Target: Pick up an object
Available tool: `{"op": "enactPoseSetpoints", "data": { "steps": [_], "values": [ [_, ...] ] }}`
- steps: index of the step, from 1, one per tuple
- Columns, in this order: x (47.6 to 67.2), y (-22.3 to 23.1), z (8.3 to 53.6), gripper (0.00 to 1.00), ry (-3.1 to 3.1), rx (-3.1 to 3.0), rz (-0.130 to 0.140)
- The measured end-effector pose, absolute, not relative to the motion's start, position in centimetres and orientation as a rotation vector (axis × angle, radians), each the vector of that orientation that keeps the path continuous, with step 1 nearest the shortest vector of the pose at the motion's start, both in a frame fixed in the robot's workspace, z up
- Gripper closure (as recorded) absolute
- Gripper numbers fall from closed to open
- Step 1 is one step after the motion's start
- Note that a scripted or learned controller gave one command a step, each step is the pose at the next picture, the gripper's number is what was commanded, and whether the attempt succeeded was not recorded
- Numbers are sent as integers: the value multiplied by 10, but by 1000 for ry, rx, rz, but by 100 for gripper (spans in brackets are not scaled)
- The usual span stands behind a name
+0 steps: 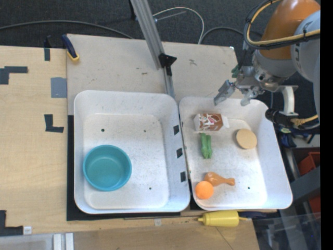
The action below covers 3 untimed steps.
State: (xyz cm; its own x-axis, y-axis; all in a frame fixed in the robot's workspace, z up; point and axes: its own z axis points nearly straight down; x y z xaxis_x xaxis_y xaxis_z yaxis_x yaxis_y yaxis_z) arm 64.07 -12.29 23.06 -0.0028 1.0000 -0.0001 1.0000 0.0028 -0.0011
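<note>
My gripper (233, 96) hangs over the far edge of the right bin (276, 171), its two fingers spread apart with nothing between them. Just below it in that bin lies a brown and white packet (209, 122). A green pod (206, 145) sits under the packet, a tan round disc (245, 139) to the right, and an orange ball (204, 190) beside a toy drumstick (220, 179) near the front.
A teal bowl (107, 166) rests in the left bin (83, 108). A yellow bottle (221, 219) lies on the bench in front of the right bin. A grey metal pole (151, 30) slants down to the bins' shared far edge.
</note>
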Motion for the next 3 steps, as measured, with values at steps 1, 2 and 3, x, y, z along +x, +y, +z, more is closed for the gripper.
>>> {"op": "enactPoseSetpoints", "data": {
  "steps": [1, 2, 3],
  "values": [
    [641, -123, 231, 0, -2224, -2218, 2],
    [641, -113, 181, 0, -2222, -2216, 7],
    [644, -113, 121, 0, -2225, -2222, 2]
  ]
}}
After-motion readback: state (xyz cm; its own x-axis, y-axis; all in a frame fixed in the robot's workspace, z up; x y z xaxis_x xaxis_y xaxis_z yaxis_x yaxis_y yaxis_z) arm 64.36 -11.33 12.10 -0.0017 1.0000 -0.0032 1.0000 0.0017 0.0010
